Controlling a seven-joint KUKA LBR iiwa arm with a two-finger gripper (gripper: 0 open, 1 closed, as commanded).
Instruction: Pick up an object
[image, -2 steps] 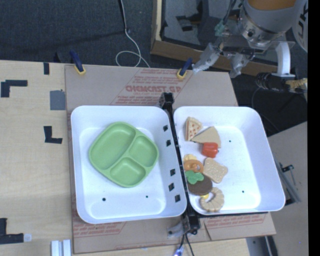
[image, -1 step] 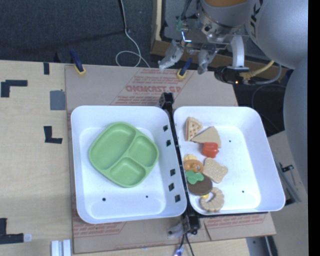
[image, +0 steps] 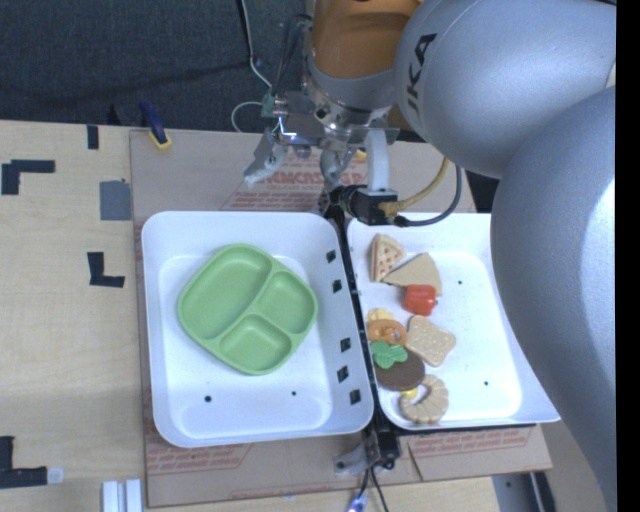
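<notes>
- Jaws poised past the bins' far rims; spread not discernible, nothing seen held.
- Toy food pieces lie in right bin, nearer the camera than jaws, slightly right.

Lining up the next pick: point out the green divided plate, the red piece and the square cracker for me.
green divided plate (image: 247, 308), camera view, on the ridge between its compartments.
red piece (image: 421, 298), camera view, on its top face.
square cracker (image: 431, 341), camera view, on the middle of its flat face.
</notes>
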